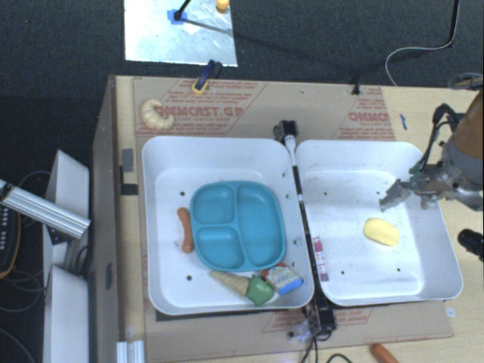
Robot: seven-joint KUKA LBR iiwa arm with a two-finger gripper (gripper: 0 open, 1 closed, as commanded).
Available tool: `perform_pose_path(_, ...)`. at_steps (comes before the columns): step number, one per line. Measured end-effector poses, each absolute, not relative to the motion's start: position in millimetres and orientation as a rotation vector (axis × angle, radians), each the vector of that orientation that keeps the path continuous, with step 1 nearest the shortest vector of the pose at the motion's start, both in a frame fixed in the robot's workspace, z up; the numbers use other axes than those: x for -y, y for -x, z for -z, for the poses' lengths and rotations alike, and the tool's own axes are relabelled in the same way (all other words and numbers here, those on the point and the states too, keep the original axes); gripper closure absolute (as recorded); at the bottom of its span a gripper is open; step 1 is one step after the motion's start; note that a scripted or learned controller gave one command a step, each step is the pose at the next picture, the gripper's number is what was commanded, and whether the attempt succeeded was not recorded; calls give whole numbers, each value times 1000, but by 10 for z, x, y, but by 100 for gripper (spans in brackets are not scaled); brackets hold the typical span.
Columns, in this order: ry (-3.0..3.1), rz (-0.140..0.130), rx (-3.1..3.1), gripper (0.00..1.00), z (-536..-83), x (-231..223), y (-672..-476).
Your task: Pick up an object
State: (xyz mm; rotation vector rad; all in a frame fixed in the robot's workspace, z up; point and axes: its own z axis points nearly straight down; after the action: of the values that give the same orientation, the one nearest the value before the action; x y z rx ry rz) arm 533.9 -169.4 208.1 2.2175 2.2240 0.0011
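Reaching in from the right, the gripper (pixel 398 196) hangs low over the far right part of the right bin (pixel 340 278), its grey fingers angled down and leftward; at this size and slant I cannot tell whether they are spread or closed, and nothing is visible between them. Largest of what lies around it are the two white bins, set side by side on a cardboard sheet (pixel 249 104) so that either one can serve as a picking field. The left bin (pixel 162 203) carries a blue divided plate (pixel 238 225) in its middle, with the smaller pieces pushed to its edges: an orange sausage-like toy (pixel 185 229) lying lengthwise just left of the plate, and a cream cone shape (pixel 231 280), a green piece (pixel 259 290) and a small blue-and-white item (pixel 286 280) clustered at the plate's near right corner. In the right bin the only loose thing is a yellow object (pixel 381 232), a smooth rounded lump like a lemon or small potato, lying on bare floor just nearer than the gripper and apart from it. Standing free of the walls, it looks the likeliest pick, and the arm seems placed for a descent onto it; its rounded sides could let it roll out of a pinch.
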Motion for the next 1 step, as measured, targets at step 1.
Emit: perform_pose_path(1,-2221,1,-2223,0,-1370,1916,-5356)
